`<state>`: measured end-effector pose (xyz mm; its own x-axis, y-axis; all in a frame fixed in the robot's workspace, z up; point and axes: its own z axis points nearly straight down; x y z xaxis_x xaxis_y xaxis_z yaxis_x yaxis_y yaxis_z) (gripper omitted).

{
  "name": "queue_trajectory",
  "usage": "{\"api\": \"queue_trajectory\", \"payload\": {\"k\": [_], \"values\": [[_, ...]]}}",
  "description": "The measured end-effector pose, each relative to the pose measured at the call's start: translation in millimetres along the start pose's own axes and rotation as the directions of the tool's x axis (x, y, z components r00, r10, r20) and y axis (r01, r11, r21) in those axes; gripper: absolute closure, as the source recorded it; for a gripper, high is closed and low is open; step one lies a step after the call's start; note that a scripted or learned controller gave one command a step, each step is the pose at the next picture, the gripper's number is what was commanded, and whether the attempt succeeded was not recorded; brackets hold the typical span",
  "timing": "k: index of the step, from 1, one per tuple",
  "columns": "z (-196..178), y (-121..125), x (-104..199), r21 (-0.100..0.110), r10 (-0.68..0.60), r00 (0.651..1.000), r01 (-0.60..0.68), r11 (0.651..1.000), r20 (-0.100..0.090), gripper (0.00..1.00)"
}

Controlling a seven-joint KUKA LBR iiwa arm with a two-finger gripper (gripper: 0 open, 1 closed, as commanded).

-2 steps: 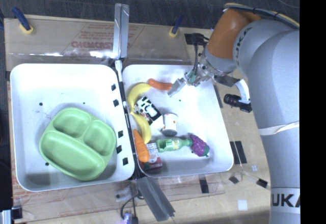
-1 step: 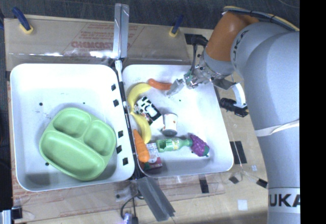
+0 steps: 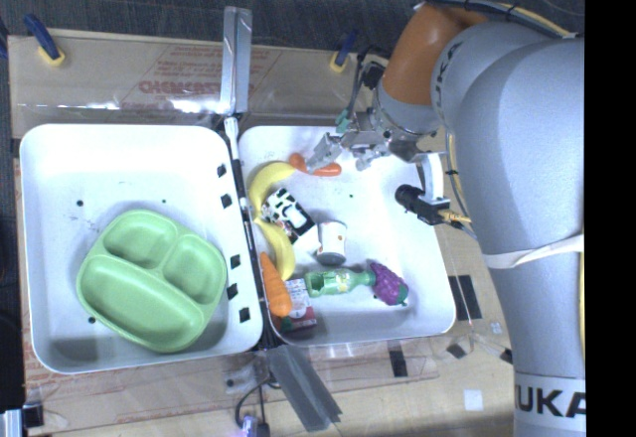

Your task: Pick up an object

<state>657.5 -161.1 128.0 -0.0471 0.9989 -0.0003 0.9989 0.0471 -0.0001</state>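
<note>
The hand [image 3: 343, 142] is hovering at the far edge of the right bin [image 3: 422, 311], with its fingers looking spread right over a small orange thing [image 3: 320, 167]; honestly can't tell if it's actually gripping it. The green tray [image 3: 149, 276] is sitting in the left bin [image 3: 50, 152].

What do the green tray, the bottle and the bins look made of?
Green tray: likely moulded plastic, matte, one even colour with soft rounded compartment edges.
Bottle: probably clear green plastic, glossy; light shows through it, paler cap at one end.
Bins: seem thin white plastic, smooth with a faint sheen, rounded corners; material not certain from this view.
</note>
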Motion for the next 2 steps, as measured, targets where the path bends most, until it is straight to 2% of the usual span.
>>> {"api": "queue_trajectory", "payload": {"k": [1,2], "values": [[36,0,24,0.003,-0.106,0.994,0.106,0.994,-0.002,0.0],[25,1,25,0.003,-0.11,0.994,0.11,0.994,-0.002,1.0]]}}
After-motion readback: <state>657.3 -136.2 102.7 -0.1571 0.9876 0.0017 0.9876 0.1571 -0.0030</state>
